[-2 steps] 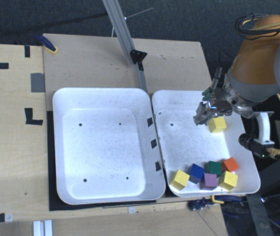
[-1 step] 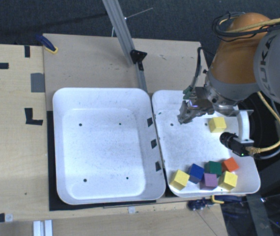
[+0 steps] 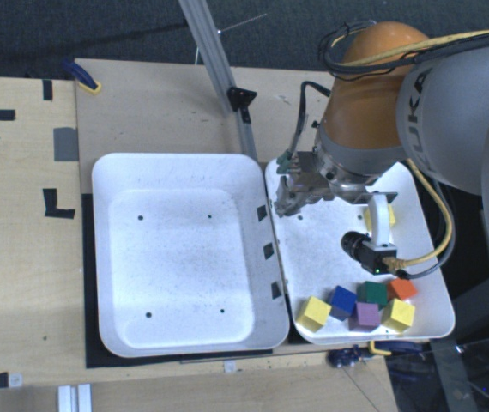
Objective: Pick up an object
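Several small coloured blocks lie clustered at the near end of the right bin (image 3: 425, 316): a yellow block (image 3: 315, 313), a blue block (image 3: 343, 300), a green block (image 3: 371, 293), a purple block (image 3: 367, 315), an orange block (image 3: 403, 288) and another yellow block (image 3: 401, 315). My gripper (image 3: 289, 194) hangs over the far left part of the right bin, close to the wall shared with the left bin, well away from the cluster. Nothing shows in it. The arm's wrist hides part of the right bin's far end.
The left bin (image 3: 107, 230) sits beside the right one. A slanted metal pole (image 3: 214, 50) rises behind the bins. A black cylinder with a cable (image 3: 365, 251) hangs from the wrist over the right bin. A yellow piece (image 3: 384, 217) shows by the wrist.
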Motion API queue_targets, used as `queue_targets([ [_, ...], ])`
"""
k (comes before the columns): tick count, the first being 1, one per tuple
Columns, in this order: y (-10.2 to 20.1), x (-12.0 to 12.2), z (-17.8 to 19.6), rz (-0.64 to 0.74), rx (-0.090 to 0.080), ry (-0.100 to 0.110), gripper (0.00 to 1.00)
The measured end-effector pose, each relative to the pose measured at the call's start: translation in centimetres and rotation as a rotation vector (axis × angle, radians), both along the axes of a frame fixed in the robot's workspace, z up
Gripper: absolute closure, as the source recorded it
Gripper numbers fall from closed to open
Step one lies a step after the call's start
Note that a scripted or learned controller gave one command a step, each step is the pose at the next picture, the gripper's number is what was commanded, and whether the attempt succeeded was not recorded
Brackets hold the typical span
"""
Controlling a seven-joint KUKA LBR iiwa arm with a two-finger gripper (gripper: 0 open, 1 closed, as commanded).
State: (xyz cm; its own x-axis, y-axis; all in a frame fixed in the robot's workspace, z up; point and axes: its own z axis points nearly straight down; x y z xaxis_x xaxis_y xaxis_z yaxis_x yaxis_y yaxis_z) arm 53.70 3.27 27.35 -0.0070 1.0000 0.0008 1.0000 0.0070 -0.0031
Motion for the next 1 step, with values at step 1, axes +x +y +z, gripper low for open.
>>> queue_targets([
  [1, 4.47, 0.60, -0.97, -0.001, -0.001, 0.000, 1.00],
])
